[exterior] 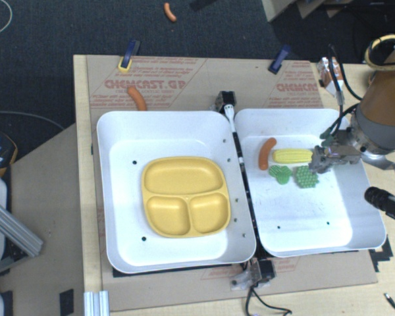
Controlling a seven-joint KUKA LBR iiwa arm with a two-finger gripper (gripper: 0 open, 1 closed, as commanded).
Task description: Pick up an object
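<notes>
- Yellow divided plate [184, 196]: lying flat in the left bin [115, 176], nearest the camera's lower edge, three compartments, nothing on it; standing well apart from the arm and playing no part in the coming move
- Right bin [303, 226]: holding all the candidate items, which are clustering in its far half
- Green toy pieces: one [280, 174] sitting just left of the other [307, 177]; the right-hand piece is lying just below the pincer tip, seemingly touching or nearly so
- Pincer [318, 161]: reaching in from the right, hanging low over the right bin at the right end of the corn; the finger spacing is too small and dark to read, so whether it is wide, narrow or holding anything cannot be told
- Corn cob [291, 156]: lying just left of the pincer, long axis running left to right, right end pointing at the pincer tip; judged the likeliest target, with a grasp needing to close across the short width
- Orange sausage [267, 153]: lying left of the corn, touching or almost touching its left end, long axis running near to far with a slight tilt
- Second orange sausage [137, 98]: lying on the tabletop [184, 78] beyond the left bin, out of play
</notes>
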